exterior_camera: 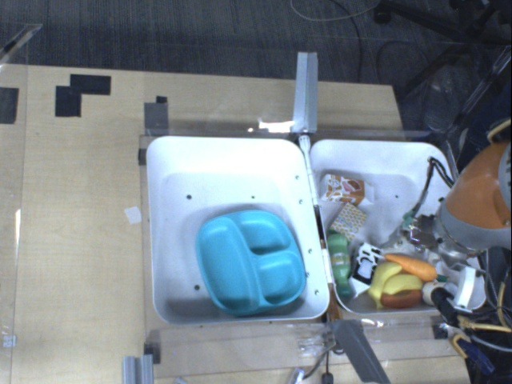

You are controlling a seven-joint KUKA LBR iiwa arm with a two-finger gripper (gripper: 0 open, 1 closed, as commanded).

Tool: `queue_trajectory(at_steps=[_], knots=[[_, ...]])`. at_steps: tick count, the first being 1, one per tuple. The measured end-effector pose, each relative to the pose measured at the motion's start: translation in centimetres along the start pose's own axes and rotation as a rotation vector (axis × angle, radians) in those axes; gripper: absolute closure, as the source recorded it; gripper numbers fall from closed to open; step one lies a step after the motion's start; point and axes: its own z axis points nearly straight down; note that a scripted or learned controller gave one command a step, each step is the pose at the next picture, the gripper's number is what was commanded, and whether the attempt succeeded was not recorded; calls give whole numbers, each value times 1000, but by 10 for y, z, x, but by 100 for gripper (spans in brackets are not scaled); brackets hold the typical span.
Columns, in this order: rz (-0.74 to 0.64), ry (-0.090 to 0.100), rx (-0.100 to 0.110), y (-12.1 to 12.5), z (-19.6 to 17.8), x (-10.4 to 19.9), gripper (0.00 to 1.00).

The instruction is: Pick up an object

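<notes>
Carrot beside tool, right bin

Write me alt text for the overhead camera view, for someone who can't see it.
A grey and orange robot arm reaches from the right over the right bin, which holds toy food including a carrot and banana. The left bin holds a blue divided tray.

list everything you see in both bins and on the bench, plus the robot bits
left bin: 1, white, left of the divider
tray: 1, blue, compartmented, in left bin
right bin: 1, white, right of the divider
packet: 1, orange and white, upper left of right bin
green item: 1, left edge of right bin
carrot: 1, orange, lower right bin
banana: 1, yellow, below carrot
bench: 1, light wood
arm: 1, grey with orange band, over right bin's right side
</notes>
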Motion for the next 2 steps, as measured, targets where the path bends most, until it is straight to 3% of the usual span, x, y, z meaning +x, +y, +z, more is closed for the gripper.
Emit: queue_trajectory(at_steps=[1,2], knots=[[29,1,12,7,-74,40,0],[-149,2,13,25,-19,18,0]])
